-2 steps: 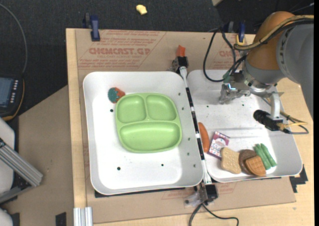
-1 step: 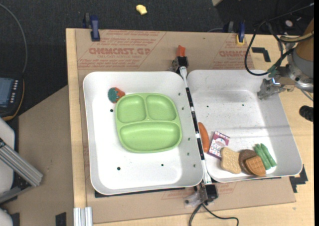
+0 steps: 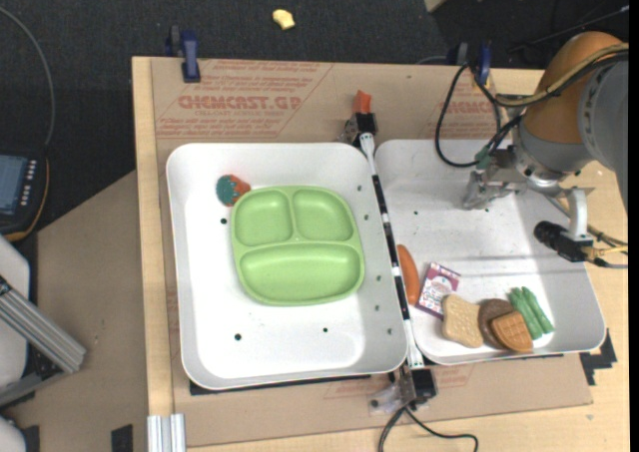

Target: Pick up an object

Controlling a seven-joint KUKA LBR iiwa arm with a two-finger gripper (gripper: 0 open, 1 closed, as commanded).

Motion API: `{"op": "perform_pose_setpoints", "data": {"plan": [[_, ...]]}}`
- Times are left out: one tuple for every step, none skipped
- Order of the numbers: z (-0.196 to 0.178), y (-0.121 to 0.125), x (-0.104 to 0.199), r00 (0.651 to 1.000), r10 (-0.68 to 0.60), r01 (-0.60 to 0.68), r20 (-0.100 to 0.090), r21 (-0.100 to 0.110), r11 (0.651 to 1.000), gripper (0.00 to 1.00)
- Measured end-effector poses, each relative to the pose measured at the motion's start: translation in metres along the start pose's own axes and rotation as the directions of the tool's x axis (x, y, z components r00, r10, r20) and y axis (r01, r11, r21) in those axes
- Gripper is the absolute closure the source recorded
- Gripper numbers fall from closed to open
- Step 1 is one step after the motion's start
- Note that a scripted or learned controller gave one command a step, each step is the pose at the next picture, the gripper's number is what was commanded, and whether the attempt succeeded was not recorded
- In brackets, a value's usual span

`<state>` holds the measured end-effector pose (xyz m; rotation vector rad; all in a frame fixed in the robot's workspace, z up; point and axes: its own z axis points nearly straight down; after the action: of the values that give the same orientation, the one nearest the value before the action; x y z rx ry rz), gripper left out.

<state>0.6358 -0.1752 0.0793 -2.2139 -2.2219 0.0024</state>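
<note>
Claw (image 3: 486, 187) state unclear, above right bin (image 3: 454, 230); one green tray (image 3: 297, 243), one carrot (image 3: 408, 273).

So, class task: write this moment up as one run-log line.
phase: approach | tool: above right bin, holding nothing | nearest items: carrot, small packet, crackers at bin's lower edge | green tray: left bin
</note>
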Motion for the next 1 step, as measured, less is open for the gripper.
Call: {"op": "perform_pose_setpoints", "data": {"plan": [[-0.0058, 0.0329, 0.0562, 1.000, -0.003, 0.003, 0.002, -0.009, 1.000, 1.00]]}}
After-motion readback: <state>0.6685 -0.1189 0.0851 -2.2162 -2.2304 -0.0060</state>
